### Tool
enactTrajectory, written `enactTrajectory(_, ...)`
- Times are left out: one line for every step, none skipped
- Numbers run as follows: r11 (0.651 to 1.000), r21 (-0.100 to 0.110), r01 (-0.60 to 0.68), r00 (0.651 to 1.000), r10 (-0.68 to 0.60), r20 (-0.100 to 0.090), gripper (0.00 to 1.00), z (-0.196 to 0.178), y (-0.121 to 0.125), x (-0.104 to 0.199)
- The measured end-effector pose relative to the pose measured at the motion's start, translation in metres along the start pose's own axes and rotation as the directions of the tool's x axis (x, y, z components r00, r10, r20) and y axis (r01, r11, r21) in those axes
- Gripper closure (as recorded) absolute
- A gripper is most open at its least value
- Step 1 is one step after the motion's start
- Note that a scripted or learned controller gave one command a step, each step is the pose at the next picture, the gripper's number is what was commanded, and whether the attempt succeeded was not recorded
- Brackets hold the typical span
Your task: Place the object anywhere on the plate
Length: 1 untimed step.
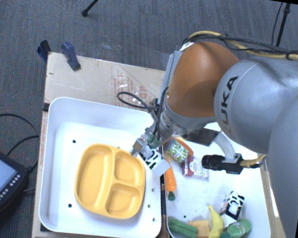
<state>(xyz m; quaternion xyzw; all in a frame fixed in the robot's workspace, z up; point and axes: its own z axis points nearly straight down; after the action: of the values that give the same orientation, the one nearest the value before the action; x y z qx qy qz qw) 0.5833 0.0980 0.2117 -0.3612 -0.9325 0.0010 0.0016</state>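
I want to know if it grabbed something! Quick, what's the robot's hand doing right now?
End effector: cannot be told; it sits above the yellow plate's upper right corner.

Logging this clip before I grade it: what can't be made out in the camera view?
- Pincer: too small and cluttered to tell its state or any load.
- Right bin: far wall hidden by the arm.
- Packet: label too small to read.
- Plate: fully visible.
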Motion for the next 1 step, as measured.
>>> enactTrajectory(0.924, 0.000, 0.381, 0.924, -0.381, -0.002, 1.00, 0.0467, -0.0076, 0.0480)
